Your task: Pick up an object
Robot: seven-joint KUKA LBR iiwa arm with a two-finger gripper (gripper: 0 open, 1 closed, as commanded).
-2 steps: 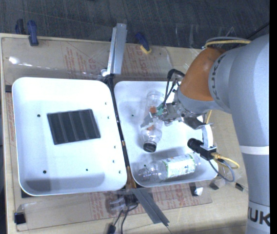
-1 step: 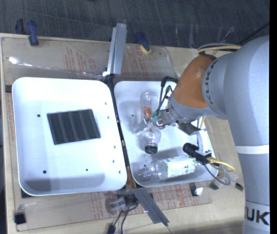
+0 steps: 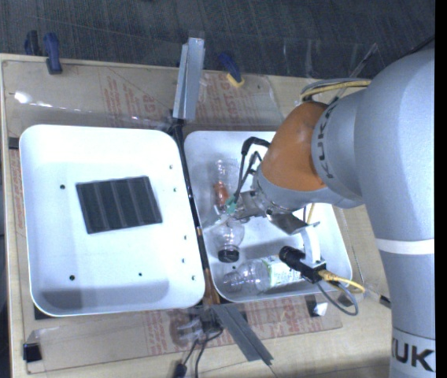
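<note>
Bottles [image 3: 259, 276] of clear plastic lie in the right bin [image 3: 334, 246] under the arm [image 3: 365, 148], and whether the jaws are apart cannot be told.

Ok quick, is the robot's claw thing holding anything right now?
End effector: down in the right bin among the clear bottles; whether it is open, closed or holding anything cannot be told.

The bench [image 3: 19, 93] bears 2 white bins [image 3: 50, 156] side by side.
</note>
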